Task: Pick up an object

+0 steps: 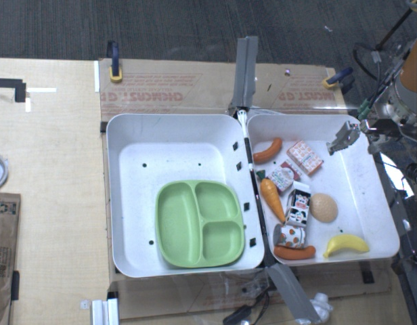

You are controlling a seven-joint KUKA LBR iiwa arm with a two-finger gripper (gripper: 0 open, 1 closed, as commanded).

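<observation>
Under the carton, half-hidden can

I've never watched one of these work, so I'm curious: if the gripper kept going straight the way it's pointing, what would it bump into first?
Probably the pink patterned box. The gripper sits over the right bin's far corner, angled left and down toward it. Its height is hard to judge, so it might meet bare bin floor first.

Open floor beside banana

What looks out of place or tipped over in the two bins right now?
Nothing looks spilled or damaged. The green tray sits flat in the left bin. The carrot, milk carton and can lie jumbled against the right bin's left wall, touching. The end effector hovers over its far right corner.
</observation>
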